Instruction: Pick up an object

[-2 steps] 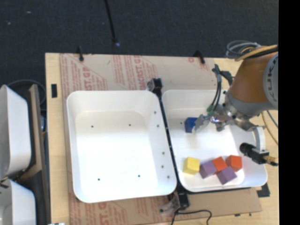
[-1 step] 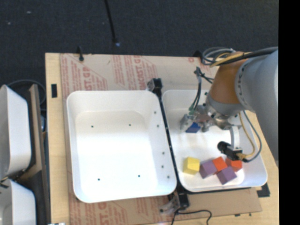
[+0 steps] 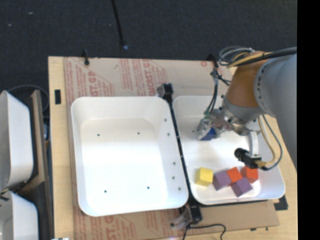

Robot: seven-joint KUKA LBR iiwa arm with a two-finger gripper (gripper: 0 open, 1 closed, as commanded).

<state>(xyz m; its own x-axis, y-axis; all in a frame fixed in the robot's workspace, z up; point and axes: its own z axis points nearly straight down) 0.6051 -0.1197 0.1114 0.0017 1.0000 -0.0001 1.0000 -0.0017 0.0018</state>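
Observation:
My gripper (image 3: 207, 130) hangs over the upper left part of the right bin (image 3: 192, 106), below the orange-banded wrist. A small blue block (image 3: 211, 132) shows between its fingers, and the fingers are shut on it. Several more blocks lie along the bin's near edge: a yellow block (image 3: 204, 176), a purple block (image 3: 221, 180), an orange block (image 3: 234, 174), a second purple block (image 3: 242, 186) and another orange block (image 3: 251, 173) partly behind a black cable fitting.
The left bin (image 3: 80, 134) lies beside the right one, split from it by a shared rim with a black clip (image 3: 165, 90) at its far end. Cables loop off the wrist over the right bin's right side (image 3: 265, 154).

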